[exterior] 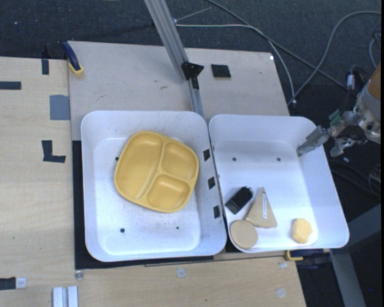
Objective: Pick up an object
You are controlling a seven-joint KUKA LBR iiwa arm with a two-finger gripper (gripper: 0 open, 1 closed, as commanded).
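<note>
Lying along the right bin's (pixel 320 190) near edge: four small things, well apart from the gripper (pixel 324 142).
One tan disc (pixel 244 234), one yellow lump (pixel 301 230), one cream wedge (pixel 263 211), one black block (pixel 239 199); left bin (pixel 93 190), one yellow divided plate (pixel 157 171). Arm cut off at right, its fingers spread, empty, over the rim.

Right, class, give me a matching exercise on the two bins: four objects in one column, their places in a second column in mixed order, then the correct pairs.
Objects:
1. yellow divided plate
2. black block
3. round tan disc
4. small yellow lump

Places:
A. right bin, near front right corner
B. left bin, middle
C. right bin, front left corner
D. right bin, just left of the tan wedge

Pairs: 1-B, 2-D, 3-C, 4-A
</note>
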